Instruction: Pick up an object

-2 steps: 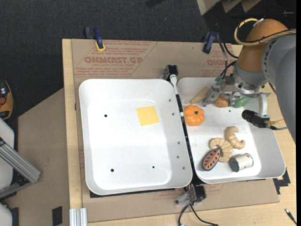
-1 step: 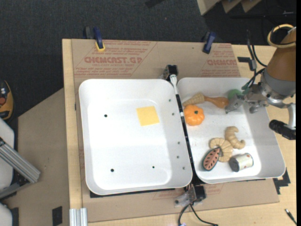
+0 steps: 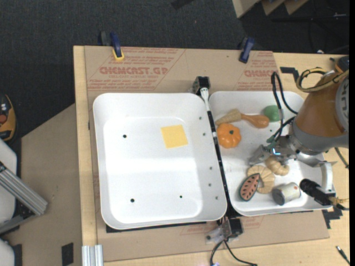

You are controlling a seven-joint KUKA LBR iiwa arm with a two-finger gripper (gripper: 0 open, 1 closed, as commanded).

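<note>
Two white bins (image 3: 105, 148), one yellow square (image 3: 174, 136), one orange pumpkin (image 3: 229, 136), gripper (image 3: 273, 153) grasp unclear

Evenly and brightly lit from above, with soft faint shadows. Slightly washed out on the white bins (image 3: 111, 148). Mildly grainy and soft overall; darker toward the top corners.

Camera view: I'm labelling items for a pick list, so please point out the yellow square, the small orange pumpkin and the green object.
yellow square (image 3: 175, 136), camera view, centre of its flat face
small orange pumpkin (image 3: 229, 136), camera view, middle of its body
green object (image 3: 272, 113), camera view, its visible top
</note>
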